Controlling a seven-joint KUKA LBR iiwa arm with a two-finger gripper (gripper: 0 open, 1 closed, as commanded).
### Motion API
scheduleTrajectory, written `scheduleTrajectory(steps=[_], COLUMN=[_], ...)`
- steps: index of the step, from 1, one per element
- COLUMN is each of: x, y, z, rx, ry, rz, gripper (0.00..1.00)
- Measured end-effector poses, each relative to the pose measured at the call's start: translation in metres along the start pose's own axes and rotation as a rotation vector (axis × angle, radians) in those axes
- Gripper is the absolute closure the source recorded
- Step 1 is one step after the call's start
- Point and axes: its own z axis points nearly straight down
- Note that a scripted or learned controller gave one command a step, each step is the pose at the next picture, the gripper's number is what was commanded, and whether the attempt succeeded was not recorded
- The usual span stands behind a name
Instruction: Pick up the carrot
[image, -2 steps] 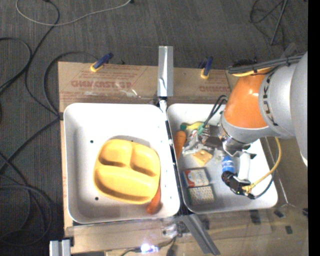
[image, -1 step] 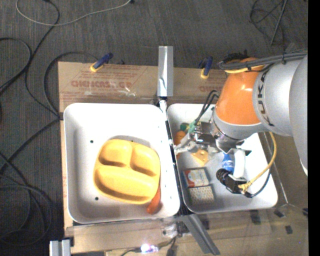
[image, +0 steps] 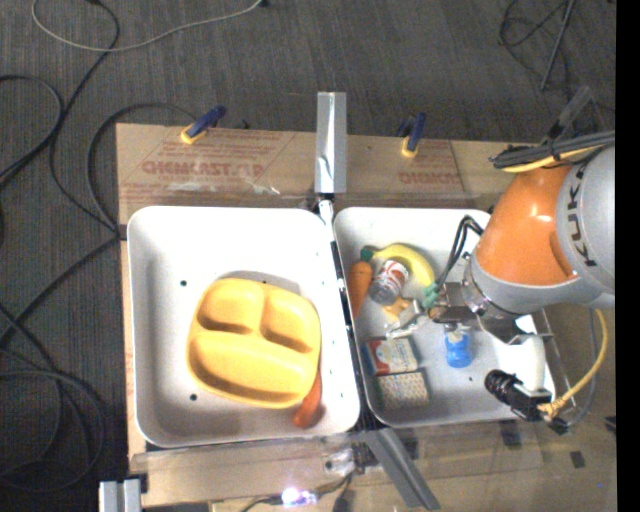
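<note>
The carrot (image: 357, 288) is orange with a green top and lies along the left wall of the right bin (image: 520, 400), pointing toward the near side. My gripper (image: 412, 316) hangs over the middle of the right bin, to the right of the carrot and a little nearer, above a red packet (image: 386, 355). It is apart from the carrot, and nothing can be seen held in it. The arm's orange band (image: 525, 240) covers the bin's right side.
A yellow fruit (image: 408, 260) and a small can (image: 389, 281) crowd the carrot's right side. A blue bottle (image: 457, 350) and a speckled block (image: 405, 388) lie nearer. The left bin (image: 160, 240) holds a yellow divided plate (image: 258, 338) and an orange-red piece (image: 309, 402).
</note>
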Motion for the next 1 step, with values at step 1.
scheduleTrajectory(steps=[1], x=[-0.023], y=[0.0349], z=[0.0666], rx=[0.002], ry=[0.002], rz=[0.148], gripper=[0.0])
